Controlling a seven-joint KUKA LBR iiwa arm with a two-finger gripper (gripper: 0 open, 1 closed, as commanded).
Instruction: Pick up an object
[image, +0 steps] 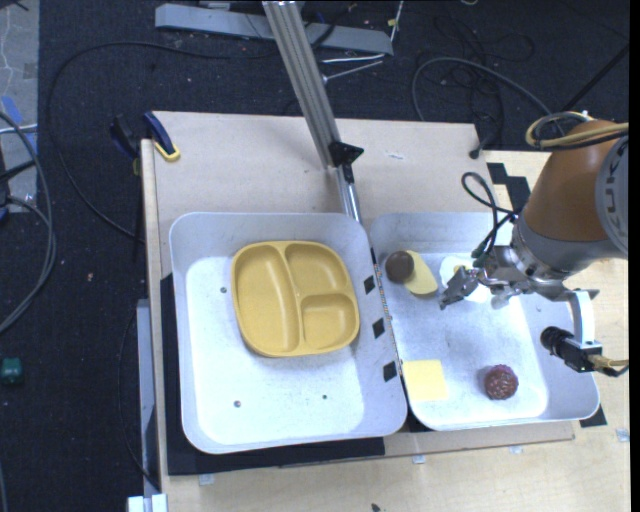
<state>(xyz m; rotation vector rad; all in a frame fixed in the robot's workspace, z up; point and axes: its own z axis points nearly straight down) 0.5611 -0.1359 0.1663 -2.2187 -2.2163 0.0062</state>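
My gripper (458, 288) hangs over the upper middle of the right bin (560, 405), at the end of the grey and orange arm (575, 210) that comes in from the right. Just left of it lie a brown ball (400, 265) and a pale yellow wedge (423, 279), which touch each other. The gripper is close to the wedge, and I see nothing held in it. A flat yellow square (424, 379) and a dark red ball (500, 382) rest near the bin's front edge.
The left bin (200, 400) holds a yellow divided plate (296, 298). A slanted metal pole (312, 90) runs from the top of the view down to the gap between the bins. Black cables lie on the dark floor around the bench.
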